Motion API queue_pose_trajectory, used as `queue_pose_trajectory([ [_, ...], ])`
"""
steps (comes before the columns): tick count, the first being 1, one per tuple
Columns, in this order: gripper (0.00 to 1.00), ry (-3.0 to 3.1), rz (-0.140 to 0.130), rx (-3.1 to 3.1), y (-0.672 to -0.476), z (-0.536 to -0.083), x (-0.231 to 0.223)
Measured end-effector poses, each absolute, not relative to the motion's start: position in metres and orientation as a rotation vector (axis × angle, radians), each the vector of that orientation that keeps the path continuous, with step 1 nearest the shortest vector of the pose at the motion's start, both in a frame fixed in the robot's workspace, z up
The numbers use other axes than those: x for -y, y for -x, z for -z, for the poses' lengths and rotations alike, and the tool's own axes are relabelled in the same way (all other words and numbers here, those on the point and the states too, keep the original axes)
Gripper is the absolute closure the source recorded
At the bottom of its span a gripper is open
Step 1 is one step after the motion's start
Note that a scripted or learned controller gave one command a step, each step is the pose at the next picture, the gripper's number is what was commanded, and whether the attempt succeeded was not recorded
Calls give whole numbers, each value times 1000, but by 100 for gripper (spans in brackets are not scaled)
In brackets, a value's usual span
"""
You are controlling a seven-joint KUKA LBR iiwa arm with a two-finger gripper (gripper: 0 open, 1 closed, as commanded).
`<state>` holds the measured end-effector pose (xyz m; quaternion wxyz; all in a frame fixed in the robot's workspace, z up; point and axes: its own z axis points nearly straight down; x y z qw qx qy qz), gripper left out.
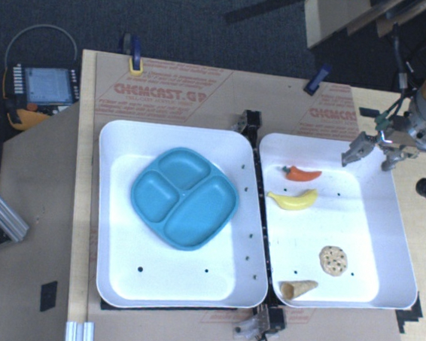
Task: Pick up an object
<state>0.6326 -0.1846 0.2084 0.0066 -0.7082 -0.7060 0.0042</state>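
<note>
The right bin [389, 222] holds an orange carrot [302, 174] near its back edge, a yellow banana [293, 200] just in front of it, a round cookie [333, 260] and a tan cone-shaped piece [296, 289] near the front. My gripper [373, 156] hangs above the bin's back right corner, open, its two fingers spread apart with nothing between them. It stands to the right of the carrot, well apart from it.
The left bin [112, 261] carries a blue divided plate [185, 197]. A black divider with clamps [250, 121] runs between the bins. Cardboard lies under both bins, with a small screen device [46, 85] off the bench at far left.
</note>
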Motion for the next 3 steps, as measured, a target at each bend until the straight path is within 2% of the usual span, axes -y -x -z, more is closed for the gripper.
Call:
queue_pose_trajectory([
  [1, 0, 2221, -1, 2221, -636, -217, 184],
  [3, 0, 2218, -4, 2219, -647, -110, 196],
])
